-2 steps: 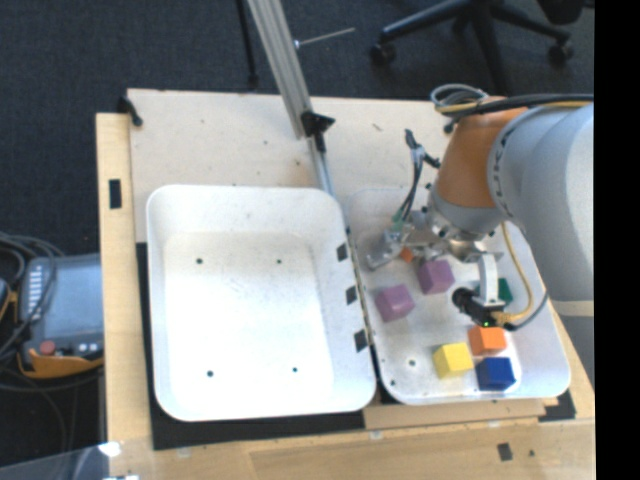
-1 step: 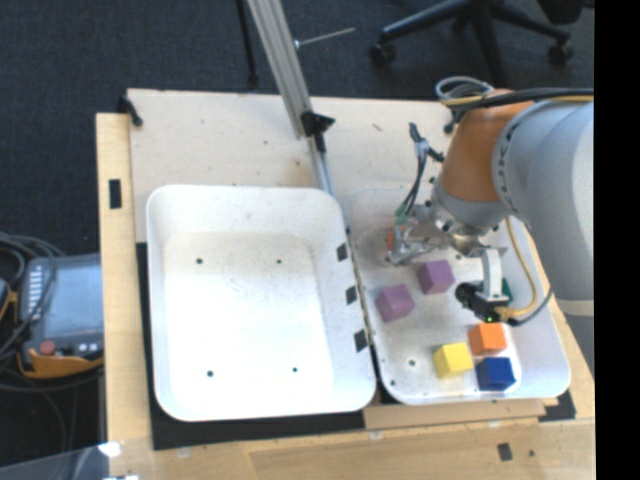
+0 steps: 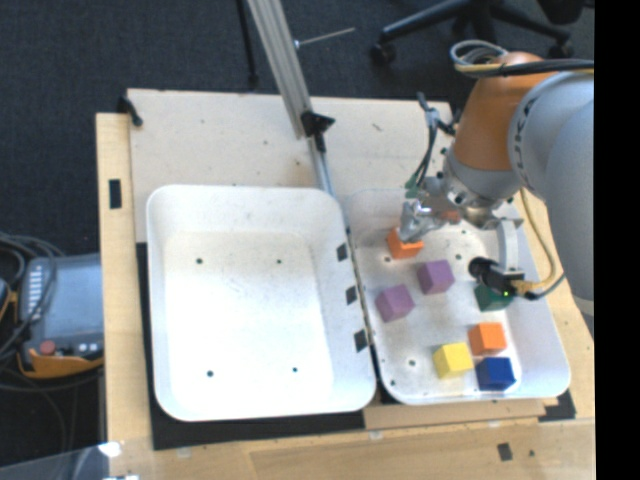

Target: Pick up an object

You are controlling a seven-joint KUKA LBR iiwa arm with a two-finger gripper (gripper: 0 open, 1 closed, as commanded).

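Observation:
In the right bin (image 3: 556, 360), my gripper (image 3: 413, 224) hangs right over a small orange block (image 3: 404, 248) near the bin's far left side; it meets the block's top edge and hides part of it. Whether the block is gripped is unclear. Two purple cubes (image 3: 435, 276) (image 3: 394, 302) lie just in front of it. Toward the near right corner sit a yellow cube (image 3: 452, 359), an orange cube (image 3: 488, 337) and a blue cube (image 3: 495, 373). A green block (image 3: 490, 297) shows partly under a black fitting on the arm.
The left bin (image 3: 250, 298) stands beside the right one, their walls meeting near black clips (image 3: 352, 295). A slanted aluminium post (image 3: 285, 63) rises from the bench behind the bins. The grey and orange arm (image 3: 520, 128) covers the right bin's far right corner.

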